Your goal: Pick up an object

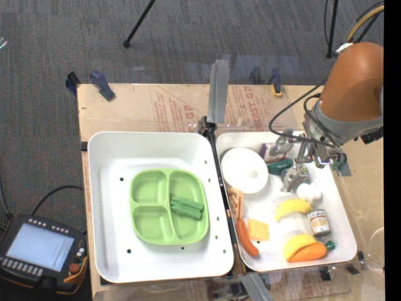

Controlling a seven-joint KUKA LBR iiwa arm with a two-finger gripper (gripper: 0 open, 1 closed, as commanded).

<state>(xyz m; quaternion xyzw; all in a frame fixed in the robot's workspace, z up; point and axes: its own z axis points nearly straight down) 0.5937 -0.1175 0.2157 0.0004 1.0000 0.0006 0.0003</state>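
Note:
My gripper (294, 179) hangs low over the right bin (343, 200), in its upper middle. A white round object (309, 192) lies just right of and below its tip, and a teal piece (279, 165) lies just to its left. A small banana (292, 208) sits a little below the gripper. Nothing shows held in it. The grey wrist and orange dome of the arm (351, 86) cover the bin's far right corner.
The right bin also holds a white round dish (245, 170), a purple item (272, 149), a small jar (318, 222), a cheese slice (257, 229), a hot dog (246, 238), a yellow fruit (297, 243) and an orange carrot (308, 251). In the left bin (106, 168) rests a green divided plate (150, 209) bearing a green bean pod (187, 207).

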